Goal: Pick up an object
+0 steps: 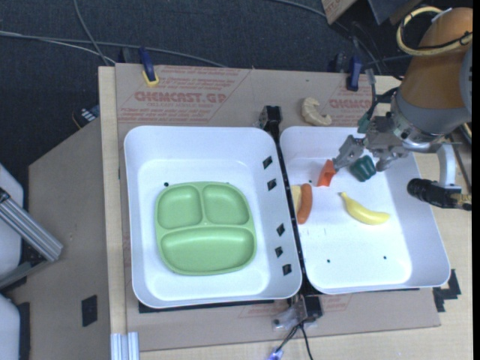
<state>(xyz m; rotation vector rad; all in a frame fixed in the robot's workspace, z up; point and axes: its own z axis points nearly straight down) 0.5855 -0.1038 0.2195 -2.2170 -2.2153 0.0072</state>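
Observation:
My gripper [367, 160] hangs over the upper part of the right bin [360, 255], below the grey wrist and orange band. A small dark green object [364, 169] sits between its fingers, which are shut on it. Just left of it lies a small orange piece [325, 174]. A yellow banana [365, 211] rests in the bin's middle, below the gripper. An orange-red sausage with a yellow end [303, 202] lies against the bin's left wall.
The left bin [142, 150] holds a light green divided plate [204, 227]. A tan curved object [316, 111] lies on the bench behind the right bin. Blue clamps [150, 72] grip the bench's back edge. A black cylinder [429, 192] sticks out at the right.

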